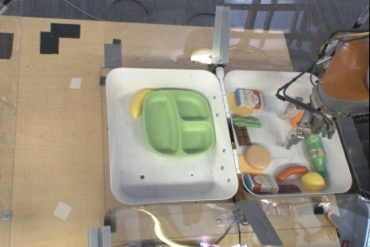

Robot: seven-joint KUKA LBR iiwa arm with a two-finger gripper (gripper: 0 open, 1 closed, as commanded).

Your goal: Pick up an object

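Banana (137, 102) half under green plate (176, 122)

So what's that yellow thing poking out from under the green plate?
It looks like a banana; one end shows at the green plate's left edge. The rest is covered.

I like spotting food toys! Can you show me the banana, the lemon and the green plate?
banana (137, 104): camera view, on the middle of its curved yellow body.
lemon (313, 181): camera view, on the middle of its yellow skin.
green plate (165, 124): camera view, on the floor of its big left compartment.

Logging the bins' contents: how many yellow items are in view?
2: a yellow banana beside the green divided plate in the left bin; a yellow lemon near the right bin's front corner. Others may be hidden.
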